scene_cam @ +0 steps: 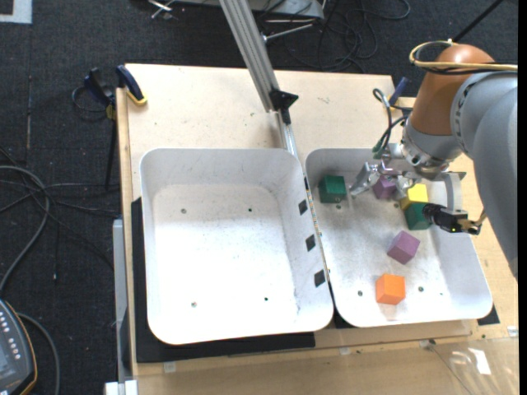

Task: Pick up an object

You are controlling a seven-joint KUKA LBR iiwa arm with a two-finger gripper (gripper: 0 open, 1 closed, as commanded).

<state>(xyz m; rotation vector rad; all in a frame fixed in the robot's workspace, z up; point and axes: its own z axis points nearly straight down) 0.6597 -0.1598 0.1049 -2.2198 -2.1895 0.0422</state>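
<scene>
Several small blocks lie in the right bin (461, 290): a green one (333, 188) near its left wall, a small purple one (385, 188), a yellow one (417, 194), a dark green one (415, 217), a larger purple one (403, 247) and an orange one (390, 289) toward the front. My gripper (403, 191) hangs low over the bin's back part, open, fingers spread wide. The small purple and yellow blocks sit in the span between the fingers, not gripped. The left finger (362, 181) points toward the green block.
The left bin (165, 171) adjoins the right bin along a shared middle wall. A slanted metal rail (251, 48) runs down to the bench behind the bins. A clamp (123, 85) sits at the bench's back left corner. The arm's body (486, 130) covers the right edge.
</scene>
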